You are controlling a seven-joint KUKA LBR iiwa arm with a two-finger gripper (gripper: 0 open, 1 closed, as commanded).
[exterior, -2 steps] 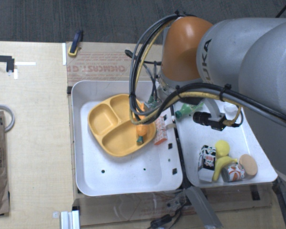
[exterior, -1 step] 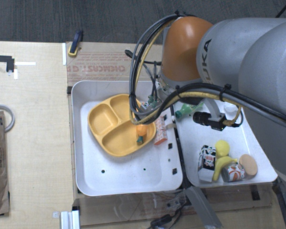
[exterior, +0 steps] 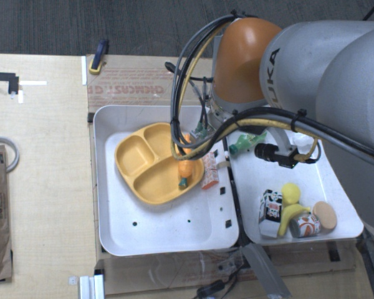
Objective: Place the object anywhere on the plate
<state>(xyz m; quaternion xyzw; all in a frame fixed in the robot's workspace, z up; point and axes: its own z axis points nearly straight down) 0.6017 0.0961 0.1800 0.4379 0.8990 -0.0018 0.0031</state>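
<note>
From my remote seat I see the yellow divided plate lying in the left white bin, left of centre in the frame. The task's thing, a small orange object with a green tip, perhaps a toy carrot, sits at the right-hand end of the plate's large lower compartment, close to the rim. The gripper hangs directly above it, mostly masked by the wrist and the looped cables, so I cannot tell whether it is open or clamped, nor whether the object is gripped or already resting on the plate. I judge the piece to be light, stiff plastic or rubber, smooth and somewhat slippery, not fragile, and liable to roll because of its rounded body. The best hold would be across the thick orange middle, not the narrow green end. A pink packet lies just beside the plate's right rim, near enough to be nudged.
</note>
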